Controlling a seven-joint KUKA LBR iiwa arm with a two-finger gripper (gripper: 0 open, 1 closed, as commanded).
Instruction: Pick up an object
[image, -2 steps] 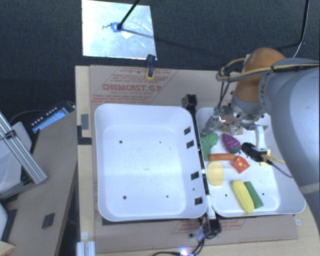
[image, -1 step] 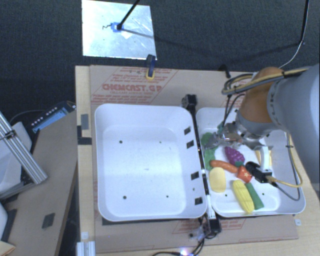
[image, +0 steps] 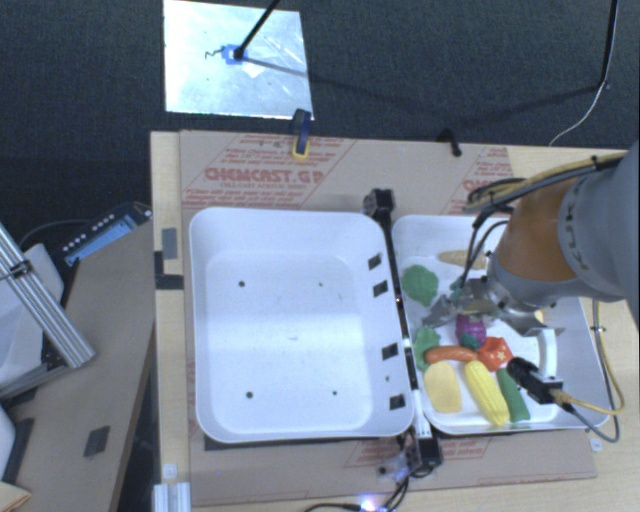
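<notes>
In right bin (image: 425, 232) | corn (image: 486, 391) long axis top-left to bottom-right | claw (image: 462, 312) above purple piece (image: 470, 327), grip state unreadable

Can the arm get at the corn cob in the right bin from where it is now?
Probably yes. The corn cob lies uncovered near the right bin's front edge, just below the gripper. The green vegetable and pale yellow piece flank it tightly, though.
</notes>
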